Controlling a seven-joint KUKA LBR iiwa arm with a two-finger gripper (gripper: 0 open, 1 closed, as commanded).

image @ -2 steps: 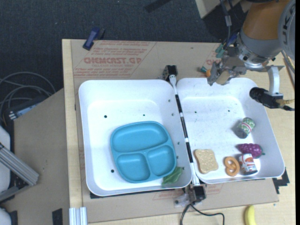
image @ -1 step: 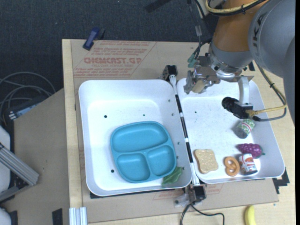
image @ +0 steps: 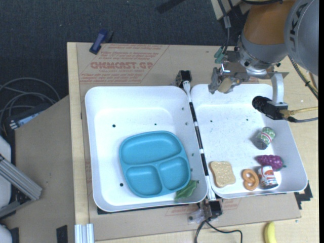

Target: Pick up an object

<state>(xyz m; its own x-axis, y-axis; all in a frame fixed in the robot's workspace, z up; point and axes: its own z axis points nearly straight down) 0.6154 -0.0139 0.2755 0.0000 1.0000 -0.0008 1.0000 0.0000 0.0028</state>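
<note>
My gripper point(image: 223, 83) hangs over the far left corner of the right bin point(image: 228, 125), with the grey arm and its orange band above it at the top right. Nothing shows in it. The objects lie well in front of it, along the bin's near and right side: a slice of toast point(image: 222, 173), a pretzel point(image: 249, 178), a small red and white can point(image: 269, 177), purple grapes point(image: 270, 160) and a green-grey can point(image: 264, 137).
The left bin point(image: 101, 115) holds a blue divided plate point(image: 152, 163) and a green leafy piece point(image: 186, 190) at its near right corner. A black fitting point(image: 266, 107) with cables juts over the right bin's far right edge. A ridge point(image: 195, 130) separates the bins.
</note>
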